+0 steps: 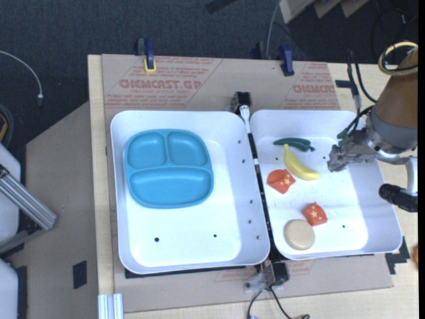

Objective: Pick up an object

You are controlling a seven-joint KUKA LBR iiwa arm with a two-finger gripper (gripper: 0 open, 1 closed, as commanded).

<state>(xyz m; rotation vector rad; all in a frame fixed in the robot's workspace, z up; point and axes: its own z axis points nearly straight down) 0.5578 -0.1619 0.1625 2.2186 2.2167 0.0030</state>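
Gripper [335, 159] low over right bin [372, 241], just right of banana [300, 164] and green pepper [294, 143]; finger spread not discernible, nothing visibly held. Risk of a glancing close that nudges the curved banana toward the red pieces [281, 181] [315, 214] or closes on nothing. Bare floor to the lower right for repositioning; tight at the divider [254, 171] and toward the blue plate [169, 167] in left bin [126, 198].

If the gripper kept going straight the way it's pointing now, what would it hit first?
Probably the banana. The gripper points left across the right bin toward it, though its height above the bin is unclear, so it could pass over.
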